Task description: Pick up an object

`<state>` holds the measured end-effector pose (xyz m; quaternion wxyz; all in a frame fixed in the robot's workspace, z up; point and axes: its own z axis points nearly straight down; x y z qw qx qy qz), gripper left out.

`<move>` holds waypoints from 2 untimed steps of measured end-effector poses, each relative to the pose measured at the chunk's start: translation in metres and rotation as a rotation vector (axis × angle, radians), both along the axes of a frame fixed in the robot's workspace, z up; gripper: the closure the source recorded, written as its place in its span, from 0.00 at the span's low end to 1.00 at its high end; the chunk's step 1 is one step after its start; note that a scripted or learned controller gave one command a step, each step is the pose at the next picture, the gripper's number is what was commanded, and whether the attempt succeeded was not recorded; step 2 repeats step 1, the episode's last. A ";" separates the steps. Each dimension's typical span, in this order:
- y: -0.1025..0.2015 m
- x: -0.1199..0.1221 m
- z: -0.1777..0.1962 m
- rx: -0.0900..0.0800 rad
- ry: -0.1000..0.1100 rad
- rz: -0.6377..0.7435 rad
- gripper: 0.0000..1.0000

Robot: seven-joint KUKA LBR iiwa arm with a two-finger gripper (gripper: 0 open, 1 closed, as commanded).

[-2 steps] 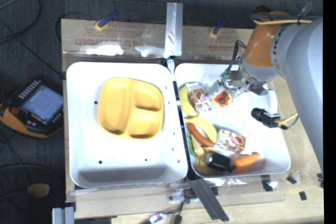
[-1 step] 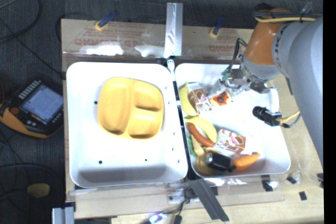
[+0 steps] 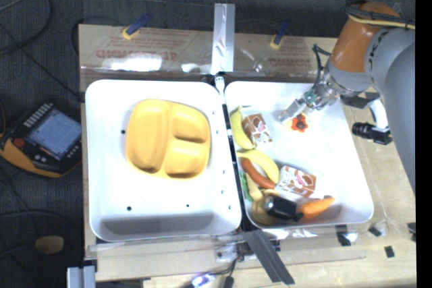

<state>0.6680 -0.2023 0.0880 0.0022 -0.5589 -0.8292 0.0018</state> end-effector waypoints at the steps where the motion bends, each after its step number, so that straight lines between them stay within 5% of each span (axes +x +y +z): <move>1: 0.094 0.001 0.102 0.000 -0.007 -0.039 1.00; 2: 0.094 0.001 0.102 0.000 -0.007 -0.039 1.00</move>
